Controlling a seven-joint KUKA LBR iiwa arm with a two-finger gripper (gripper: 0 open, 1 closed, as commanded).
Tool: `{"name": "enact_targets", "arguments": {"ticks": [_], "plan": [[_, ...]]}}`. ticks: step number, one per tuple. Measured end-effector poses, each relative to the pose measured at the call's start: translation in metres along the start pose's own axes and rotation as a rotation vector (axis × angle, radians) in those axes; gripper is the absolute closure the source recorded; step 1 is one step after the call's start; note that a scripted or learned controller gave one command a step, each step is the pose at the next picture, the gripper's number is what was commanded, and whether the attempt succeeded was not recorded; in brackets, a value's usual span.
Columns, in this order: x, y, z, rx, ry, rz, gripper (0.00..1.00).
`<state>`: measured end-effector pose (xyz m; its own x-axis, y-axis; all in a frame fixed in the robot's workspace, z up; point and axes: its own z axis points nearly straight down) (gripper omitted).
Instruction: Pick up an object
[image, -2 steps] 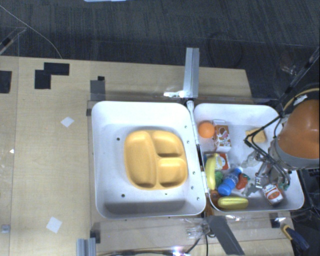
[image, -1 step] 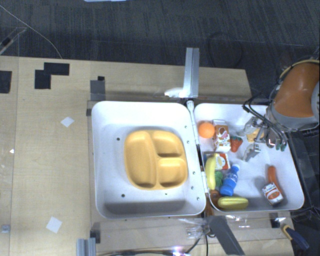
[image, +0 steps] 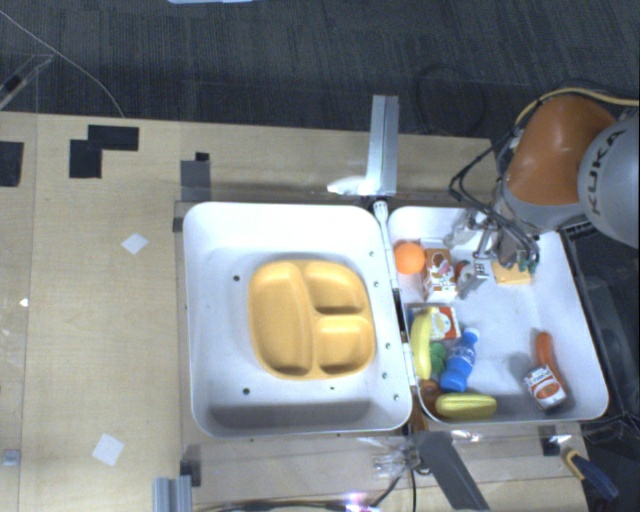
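A: Right, where is the gripper (image: 478, 262)?

B: At the far end of the right bin (image: 510, 335), close to its back wall. Whether it is spread or closed I cannot tell, as that spot is too cluttered at this slant. Nothing is visibly held.

A: Nearest candidate?

B: A small red-and-white carton (image: 440, 276), just beside the gripper on the view's left, toward the wall shared with the left bin (image: 215, 300). It is touching or a hair apart, I can't say which. An orange ball (image: 408, 257) sits just beyond the carton, further left.

A: And the other side?

B: A yellow block (image: 513, 274), just beside the gripper on the view's right.

A: The carton's long axis?

B: It seems to run far-to-near in the view, roughly along the shared wall. It may be standing, but I'm not certain.

A: So what does the move turn on?

B: My judgement is a short sideways shift to the view's left, to centre over the carton and close across its narrow width. The ball crowding its far-left corner is the risk.
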<state>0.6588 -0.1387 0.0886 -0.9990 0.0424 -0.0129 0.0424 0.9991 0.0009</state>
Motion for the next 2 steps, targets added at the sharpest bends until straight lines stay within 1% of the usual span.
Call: {"name": "enact_targets", "arguments": {"ticks": [1,2], "plan": [[0.001,0.035,-0.002,0.017,0.012,0.406,0.0],[-0.002,0.029,-0.017,0.024,-0.004,0.406,1.0]]}}
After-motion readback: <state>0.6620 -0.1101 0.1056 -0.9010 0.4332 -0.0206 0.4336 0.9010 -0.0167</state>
